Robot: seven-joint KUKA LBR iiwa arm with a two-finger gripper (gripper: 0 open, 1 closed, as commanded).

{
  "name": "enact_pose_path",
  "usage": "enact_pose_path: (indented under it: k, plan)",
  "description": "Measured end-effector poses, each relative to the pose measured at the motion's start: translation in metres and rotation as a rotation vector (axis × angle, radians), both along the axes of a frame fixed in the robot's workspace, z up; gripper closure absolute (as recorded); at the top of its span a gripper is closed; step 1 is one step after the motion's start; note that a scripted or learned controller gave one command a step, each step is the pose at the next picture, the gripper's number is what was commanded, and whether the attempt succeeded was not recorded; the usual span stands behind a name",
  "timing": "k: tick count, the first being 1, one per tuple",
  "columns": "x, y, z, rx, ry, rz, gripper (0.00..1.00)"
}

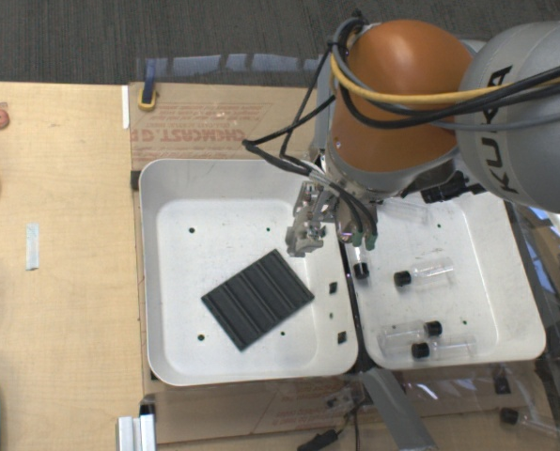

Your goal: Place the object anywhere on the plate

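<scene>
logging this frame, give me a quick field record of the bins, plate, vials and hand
left bin: holds a dark ribbed plate, lying flat and turned at an angle
right bin: holds clear vials with black caps
hand: above the left bin, by the plate's upper right corner, nothing seen in it
arm: over the divide between the bins
task state: no object on the plate yet

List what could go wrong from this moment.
1. The two-finger gripper hangs over the left white bin with nothing visible between its fingers, so any placement might drop nothing onto the dark ribbed rectangular plate.
2. The clear plastic vials with black caps lie in the right white bin; being transparent and round, they may slip or roll from a grasp.
</scene>
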State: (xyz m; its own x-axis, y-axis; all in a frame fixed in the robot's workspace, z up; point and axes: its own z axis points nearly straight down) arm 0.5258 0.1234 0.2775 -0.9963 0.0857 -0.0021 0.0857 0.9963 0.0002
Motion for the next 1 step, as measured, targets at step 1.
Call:
enact_pose_path:
  k: [1]
  plan:
    - [-0.0176, -0.0177, 0.058, 0.0, -0.002, 0.325, 1.0]
